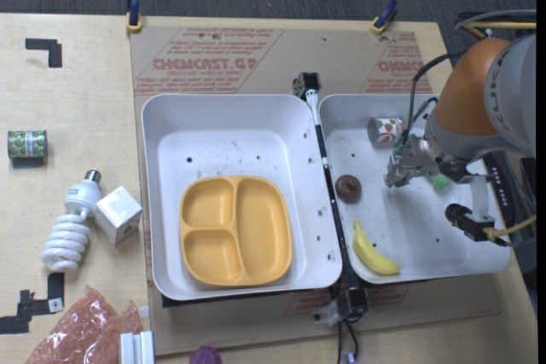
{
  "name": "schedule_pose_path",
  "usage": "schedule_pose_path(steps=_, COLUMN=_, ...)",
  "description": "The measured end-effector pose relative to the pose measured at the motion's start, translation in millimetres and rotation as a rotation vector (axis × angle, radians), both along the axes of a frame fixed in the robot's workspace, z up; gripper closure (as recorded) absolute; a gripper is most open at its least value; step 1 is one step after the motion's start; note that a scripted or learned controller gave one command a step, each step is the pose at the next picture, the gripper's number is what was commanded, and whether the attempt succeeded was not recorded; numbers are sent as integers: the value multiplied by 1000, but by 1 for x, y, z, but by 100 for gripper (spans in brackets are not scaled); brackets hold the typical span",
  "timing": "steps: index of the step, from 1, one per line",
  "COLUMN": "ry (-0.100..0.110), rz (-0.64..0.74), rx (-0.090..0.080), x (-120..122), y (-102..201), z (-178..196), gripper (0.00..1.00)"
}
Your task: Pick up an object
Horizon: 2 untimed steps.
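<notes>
Start at your far left: a small green can (27, 146) lies on the bench (77, 98), well apart from the bins. Below it you have a white spiral bulb (70, 226) lying beside a small white box (119, 214), the two just about touching. At the bottom left corner sits a crumpled pink bag (81, 328).

Move right to the left bin (162, 132). It holds a yellow three-part tray (236, 229) lying flat toward the bin's near side — nothing rests in its compartments.

Cross the shared rim into the right bin (358, 111). Near its left wall you will see a small brown round thing (347, 187), and below that a banana (373, 251) lying near the front left corner, well apart from the arm. Toward the back of this bin lies a small white cup (386, 130) with orange and green marks, tipped on its side.

The gripper (399, 173) hangs low over the middle of the right bin, just below and right of the cup and to the right of the brown thing. Whether it is spread or closed you cannot tell from here, and nothing shows as gripped. A bit of green (439, 181) shows just to its right — too hidden by the arm (478, 94) to name.
</notes>
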State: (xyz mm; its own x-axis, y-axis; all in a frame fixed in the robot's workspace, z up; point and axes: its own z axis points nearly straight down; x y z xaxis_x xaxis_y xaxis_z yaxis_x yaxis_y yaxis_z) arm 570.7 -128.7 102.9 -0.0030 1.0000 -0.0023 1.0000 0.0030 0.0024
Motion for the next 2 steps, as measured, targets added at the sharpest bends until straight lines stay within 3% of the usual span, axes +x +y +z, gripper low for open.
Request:
schedule_pose_path(steps=1, ry=1, rz=0, rx=0, x=0, y=0, z=0, gripper=0)
schedule_pose_path(steps=2, ry=3, rz=-6, rx=2, x=-73, y=33, z=-11, gripper=0)
